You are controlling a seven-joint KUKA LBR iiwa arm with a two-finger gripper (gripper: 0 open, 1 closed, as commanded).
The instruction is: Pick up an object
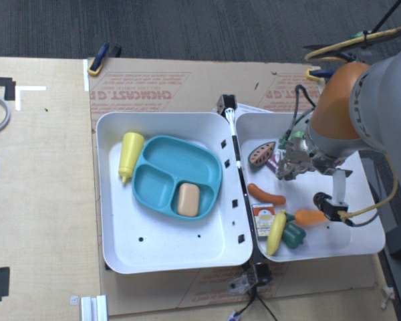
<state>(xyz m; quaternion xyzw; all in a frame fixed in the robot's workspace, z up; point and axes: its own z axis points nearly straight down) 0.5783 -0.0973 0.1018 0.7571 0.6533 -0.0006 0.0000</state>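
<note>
Claw [291, 162]: hangs low inside the right bin [361, 245], over its upper middle, at the end of the grey arm [381, 105] reaching in from the right edge. Open or closed: cannot tell, too much dark hardware bunched together there. Grips nothing that can be seen. Far to the left, on the bench: a blue clamp [99, 57] at the top corner of the cardboard sheet [140, 85]. In the left bin [167, 256]: a yellow squeeze bottle [129, 154] lying near the upper left corner, nozzle end toward the bottom edge, just beside a teal divided plate [167, 159] that takes up the upper middle of the bin. In the plate's lower right compartment: a tan block [188, 199]. Past the clips joining the two bins, in the right bin: a watermelon-slice toy [261, 154] near the upper left corner, just left of the claw, contact not clear. Below it, near the left wall: a reddish sausage [266, 193]. Toward the lower left corner: a red and white carton [262, 214], with a yellow banana-like piece [277, 231] lying partly over it. Touching that piece on its right: a green toy [293, 236]. Just above the green toy, near the bin's lower middle: an orange carrot [309, 216].
</note>
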